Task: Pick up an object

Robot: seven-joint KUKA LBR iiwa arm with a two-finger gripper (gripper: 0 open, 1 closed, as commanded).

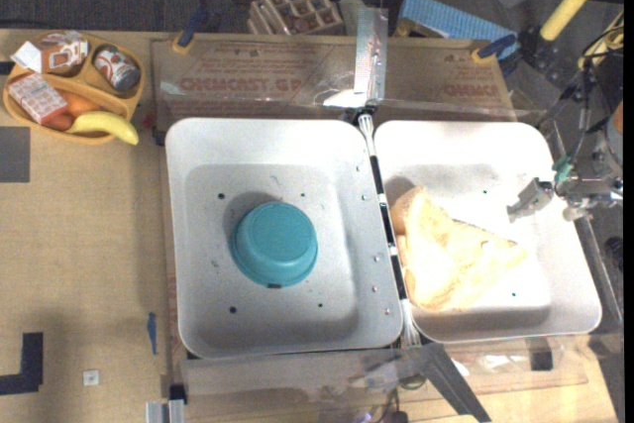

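A teal bowl [275, 243] sits upside down in the middle of the left bin [198, 163]. A crumpled pale yellow cloth [446, 251] lies in the right bin [466, 149], against its left wall and spreading toward the middle. My gripper [527, 201] reaches in low over the right bin's right side, just right of and above the cloth's far tip. It looks apart from the cloth, with nothing seen in its hold. The wrist behind it is partly cut off at the view's right edge.
A yellow tray [69, 94] with a banana, fruit and small packets rests on the bench at the far left. Cardboard sheets [337, 79] lie behind both bins. Cables and metal parts [584, 114] crowd the right side beside the arm.
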